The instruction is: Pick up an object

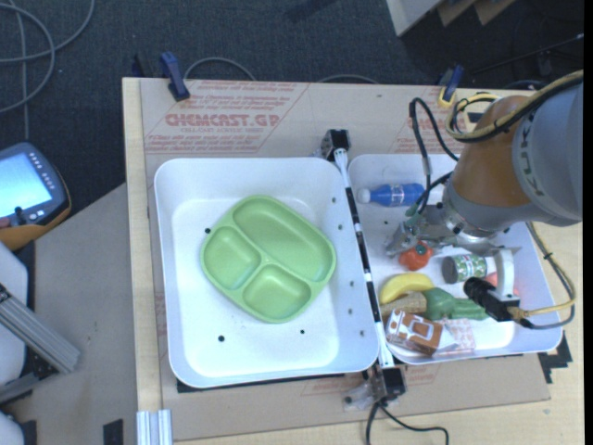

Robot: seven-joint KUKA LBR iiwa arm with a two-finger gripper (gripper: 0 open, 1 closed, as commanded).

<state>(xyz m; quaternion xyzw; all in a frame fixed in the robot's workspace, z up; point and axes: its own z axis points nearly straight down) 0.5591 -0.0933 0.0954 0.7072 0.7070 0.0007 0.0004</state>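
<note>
My gripper is low in the right bin, near its left wall. Directly beneath its tip lies a small orange-red object, partly covered by it. A blue bottle lies at the bin's far left. A yellow banana lies in front of the orange-red object. To the banana's right are a green toy and a small green-labelled can. A brown packet lies at the bin's near edge.
The left bin holds a green divided plate at its middle. A black-and-metal bar separates the two bins. The arm's orange band and grey body overhang the right bin's far right part. Cables trail over its right side.
</note>
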